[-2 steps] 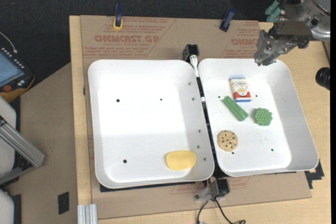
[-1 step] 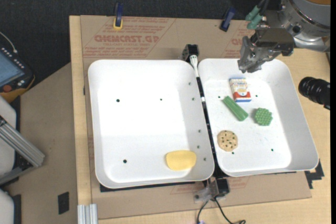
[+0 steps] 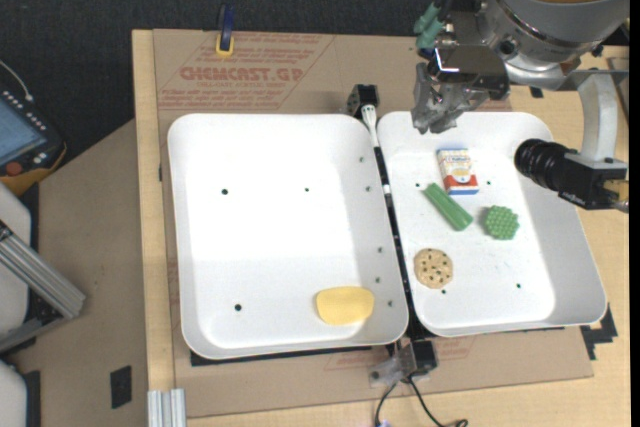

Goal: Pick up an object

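Note:
My gripper [image 3: 436,118] hangs over the far left corner of the right bin [image 3: 560,300], above the bin floor, with nothing visible between its fingers. Just in front of it and to its right lies a small white carton with red and blue print [image 3: 457,168]. A green stick [image 3: 447,207] lies at a slant below the carton. A bumpy green ball [image 3: 501,222] sits to the right of the stick. A brown cookie with dark chips [image 3: 433,268] rests nearer the front. In the left bin [image 3: 200,215] a yellow oval piece [image 3: 344,305] lies near the front right corner.
A black cylinder [image 3: 556,170] on a bracket juts over the right bin's right side. The bins meet at a black hinge strip [image 3: 385,205]. Both stand on a cardboard sheet [image 3: 250,65] with a blue and yellow clip [image 3: 226,31] at the back.

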`<action>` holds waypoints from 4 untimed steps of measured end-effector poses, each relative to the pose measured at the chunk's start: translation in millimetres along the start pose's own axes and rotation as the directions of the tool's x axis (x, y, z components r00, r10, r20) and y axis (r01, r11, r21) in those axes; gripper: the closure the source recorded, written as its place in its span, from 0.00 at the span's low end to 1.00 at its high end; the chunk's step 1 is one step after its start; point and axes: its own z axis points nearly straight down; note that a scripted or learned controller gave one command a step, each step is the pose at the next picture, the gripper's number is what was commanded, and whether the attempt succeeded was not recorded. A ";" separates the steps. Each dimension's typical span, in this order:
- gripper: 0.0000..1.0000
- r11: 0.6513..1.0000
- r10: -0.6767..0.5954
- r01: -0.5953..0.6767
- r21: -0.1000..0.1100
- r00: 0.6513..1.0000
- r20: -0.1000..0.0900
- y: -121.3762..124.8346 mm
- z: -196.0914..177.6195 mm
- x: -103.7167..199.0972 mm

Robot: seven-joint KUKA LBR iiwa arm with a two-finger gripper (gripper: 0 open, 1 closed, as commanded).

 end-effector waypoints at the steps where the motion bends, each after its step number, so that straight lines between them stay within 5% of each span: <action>1: 1.00 1.000 0.001 -0.001 0.007 1.000 0.001 -10.7 21.3 26.6; 2: 1.00 1.000 0.012 -0.012 0.018 1.000 0.005 -12.2 153.3 -27.5; 3: 1.00 1.000 -0.001 0.001 -0.002 1.000 -0.002 -10.0 110.9 22.3; 4: 1.00 1.000 0.020 -0.020 0.004 1.000 0.006 -11.4 121.0 -128.0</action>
